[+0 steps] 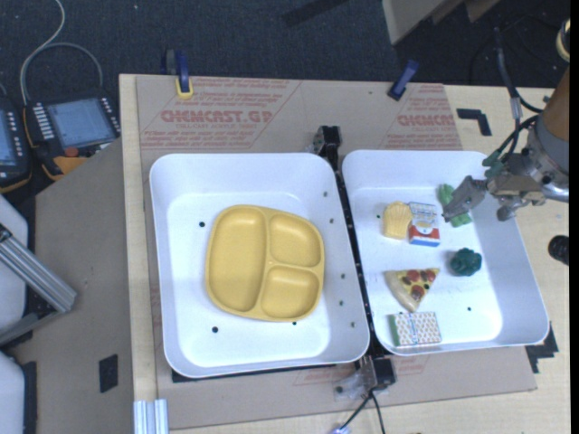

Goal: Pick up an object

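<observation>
Overhead, gripper [487, 197] — right bin [516, 269] (toys inside)

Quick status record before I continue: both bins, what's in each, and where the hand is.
left bin: yellow divided plate
right bin: yellow toy, red-white-blue carton, pizza slice, patterned packet, dark green piece, light green piece
hand: over the right bin's upper right area, beside the light green piece
hand contents: nothing seen between its fingers
arm: enters from the view's right
</observation>
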